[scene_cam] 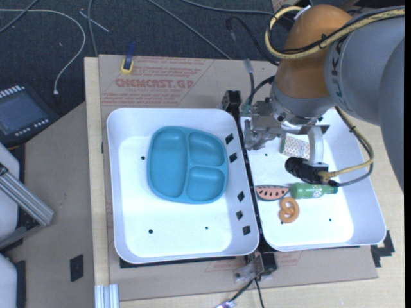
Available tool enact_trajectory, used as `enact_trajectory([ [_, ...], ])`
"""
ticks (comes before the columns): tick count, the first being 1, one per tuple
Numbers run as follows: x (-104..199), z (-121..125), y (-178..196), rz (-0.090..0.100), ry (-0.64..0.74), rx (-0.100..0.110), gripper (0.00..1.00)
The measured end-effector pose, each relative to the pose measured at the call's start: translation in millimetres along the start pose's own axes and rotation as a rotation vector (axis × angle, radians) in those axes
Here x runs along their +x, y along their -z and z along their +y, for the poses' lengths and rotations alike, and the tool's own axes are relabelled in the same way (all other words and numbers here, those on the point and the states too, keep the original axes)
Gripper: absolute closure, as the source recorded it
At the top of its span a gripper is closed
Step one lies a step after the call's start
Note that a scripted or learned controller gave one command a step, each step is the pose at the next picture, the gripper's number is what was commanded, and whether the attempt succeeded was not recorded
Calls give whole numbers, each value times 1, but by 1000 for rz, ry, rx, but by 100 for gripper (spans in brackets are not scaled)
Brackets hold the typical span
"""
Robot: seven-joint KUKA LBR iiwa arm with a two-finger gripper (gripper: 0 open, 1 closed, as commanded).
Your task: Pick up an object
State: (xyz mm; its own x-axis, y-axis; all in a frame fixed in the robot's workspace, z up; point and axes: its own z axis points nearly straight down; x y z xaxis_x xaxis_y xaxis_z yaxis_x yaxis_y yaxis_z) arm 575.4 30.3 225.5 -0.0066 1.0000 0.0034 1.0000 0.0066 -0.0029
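Note:
My gripper [260, 133] hangs over the upper left part of the right bin [359, 191], close to the wall between the two bins. A white speckled packet [295, 146] lies just to its right, partly under the wrist. Lower in the same bin lie a watermelon slice [269, 192], a green bottle [313, 190] on its side and a small orange pretzel [289, 210]. These three sit below the gripper and apart from it. The arm's grey and orange body covers the bin's top right part.
A blue divided plate [187, 164] rests in the left bin [128, 217]. Cardboard [160, 82] lies under both bins, with loose cables on the dark floor behind. A raised wall with black clips [239, 197] separates the bins.

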Motion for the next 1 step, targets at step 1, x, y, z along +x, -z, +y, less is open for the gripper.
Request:
enact_trajectory([
  [1, 55, 0, 10, 0, 0, -4, 100],
])
